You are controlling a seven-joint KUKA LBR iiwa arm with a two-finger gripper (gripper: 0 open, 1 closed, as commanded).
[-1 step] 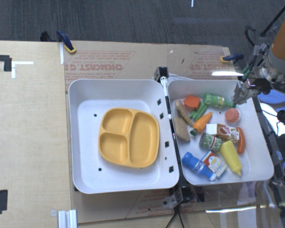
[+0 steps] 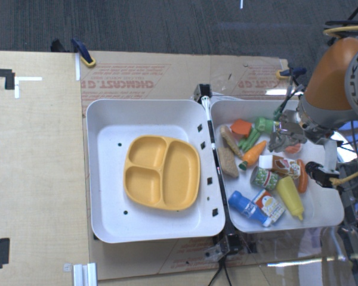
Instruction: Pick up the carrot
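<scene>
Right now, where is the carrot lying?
The carrot lies in the right bin, in its upper middle part, slanted between the brown bread piece on its left and the gripper on its right, just below the green vegetable.

The arm reaches in from the right edge of the camera view, near the upper corner. Its orange band shows as a broad rounded dome, with a grey segment curving beside it on the right. Below the band a grey wrist section slopes down and to the left. Thin cables run along its left side, and a pale bracket and dark fittings hang off the lower right. The claw sits at the end of the wrist, a dark metallic cluster pointing down and leftward, low over the right bin. From this slant its tips blur into the dark body, so their spacing cannot be read.
</scene>
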